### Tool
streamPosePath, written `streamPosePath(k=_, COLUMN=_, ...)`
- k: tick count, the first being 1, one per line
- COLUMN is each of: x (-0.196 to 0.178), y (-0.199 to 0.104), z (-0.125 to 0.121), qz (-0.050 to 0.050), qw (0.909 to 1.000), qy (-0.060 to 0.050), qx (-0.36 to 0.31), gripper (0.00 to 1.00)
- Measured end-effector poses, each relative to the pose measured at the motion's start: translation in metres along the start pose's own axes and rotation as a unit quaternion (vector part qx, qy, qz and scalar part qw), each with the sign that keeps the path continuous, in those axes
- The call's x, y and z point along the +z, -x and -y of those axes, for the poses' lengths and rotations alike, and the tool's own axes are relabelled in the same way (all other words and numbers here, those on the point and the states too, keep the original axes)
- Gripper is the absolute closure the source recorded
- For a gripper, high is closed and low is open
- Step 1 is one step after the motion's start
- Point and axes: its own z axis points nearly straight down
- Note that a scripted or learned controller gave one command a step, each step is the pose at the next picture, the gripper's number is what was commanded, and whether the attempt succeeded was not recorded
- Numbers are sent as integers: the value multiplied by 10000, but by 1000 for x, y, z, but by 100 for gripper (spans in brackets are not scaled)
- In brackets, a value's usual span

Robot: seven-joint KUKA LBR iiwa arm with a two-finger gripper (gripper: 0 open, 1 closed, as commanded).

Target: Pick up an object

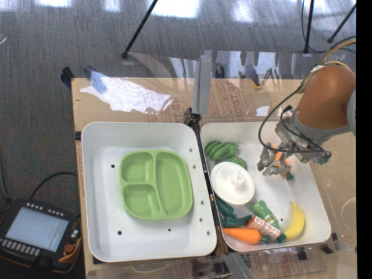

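Banana point(296, 221) lies near-upright along right bin's point(319, 197) right wall, tip up.

1. I look down on two shallow white plastic bins side by side: the left bin point(99, 150) and the right bin point(317, 199).
2. A light green three-compartment plastic plate point(156, 185) lies in the left bin.
3. My grey arm with the orange band point(325, 100) reaches in from the right over the right bin.
4. Its two-finger gripper point(278, 163) hangs above a small orange and green item point(285, 166) that I cannot identify.
5. Also in the right bin: a round white lid point(232, 182), green pea pods point(221, 150), an orange carrot point(243, 235) and a yellow banana point(296, 222).
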Motion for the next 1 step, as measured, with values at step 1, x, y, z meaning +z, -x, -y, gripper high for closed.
streamPosePath(k=1, x=19, y=-109, z=-61, qz=-46, qw=10000, qy=15, qx=-41, gripper=100)
